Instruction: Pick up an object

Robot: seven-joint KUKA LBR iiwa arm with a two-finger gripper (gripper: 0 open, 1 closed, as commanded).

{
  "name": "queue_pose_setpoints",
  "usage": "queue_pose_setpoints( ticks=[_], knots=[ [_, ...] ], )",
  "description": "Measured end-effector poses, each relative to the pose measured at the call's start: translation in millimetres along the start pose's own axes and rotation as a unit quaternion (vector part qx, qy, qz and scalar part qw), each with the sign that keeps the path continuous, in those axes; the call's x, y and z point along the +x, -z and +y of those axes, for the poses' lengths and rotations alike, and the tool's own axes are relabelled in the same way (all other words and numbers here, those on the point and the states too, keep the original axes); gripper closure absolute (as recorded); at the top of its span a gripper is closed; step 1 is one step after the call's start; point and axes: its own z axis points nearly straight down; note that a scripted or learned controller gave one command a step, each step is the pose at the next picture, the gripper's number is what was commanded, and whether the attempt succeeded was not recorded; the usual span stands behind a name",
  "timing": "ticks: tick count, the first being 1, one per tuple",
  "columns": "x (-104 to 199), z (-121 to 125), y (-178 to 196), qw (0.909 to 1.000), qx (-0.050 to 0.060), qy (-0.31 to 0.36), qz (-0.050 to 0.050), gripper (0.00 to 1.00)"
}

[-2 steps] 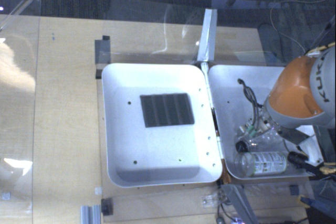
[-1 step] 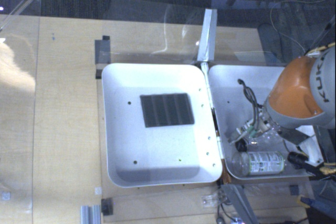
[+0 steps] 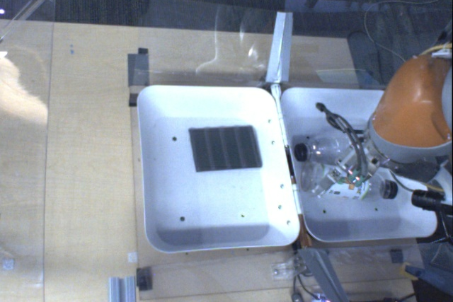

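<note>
A clear plastic bottle (image 3: 322,160) with a black cap (image 3: 301,151) lies on its side in the right bin (image 3: 368,226). My gripper (image 3: 352,179) is down in that bin at the bottle's right end, under the orange-banded wrist (image 3: 417,106). The gripper's body and cables hide where it meets the bottle, so contact is unclear. A flat dark grey ridged rectangle (image 3: 225,148) lies in the middle of the left bin (image 3: 212,230).
A small black and clear piece (image 3: 388,189) lies just right of the gripper in the right bin. A divider (image 3: 287,152) runs between the two bins. Dark cables (image 3: 333,120) loop from the wrist over the back of the right bin.
</note>
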Motion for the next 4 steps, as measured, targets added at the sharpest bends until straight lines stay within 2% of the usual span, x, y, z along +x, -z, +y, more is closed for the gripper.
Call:
queue_pose_setpoints(
  ticks=[1, 2, 3, 4],
  knots=[
    [15, 16, 167, 0.9995, -0.001, 0.032, -0.001, 0.00],
    [-33, 80, 4, 0.9910, 0.001, 0.134, 0.003, 0.00],
    [-98, 90, -98, 0.9966, 0.000, 0.082, 0.001, 0.00],
    [-79, 46, -24, 0.9978, 0.001, 0.066, 0.001, 0.00]
  ],
)
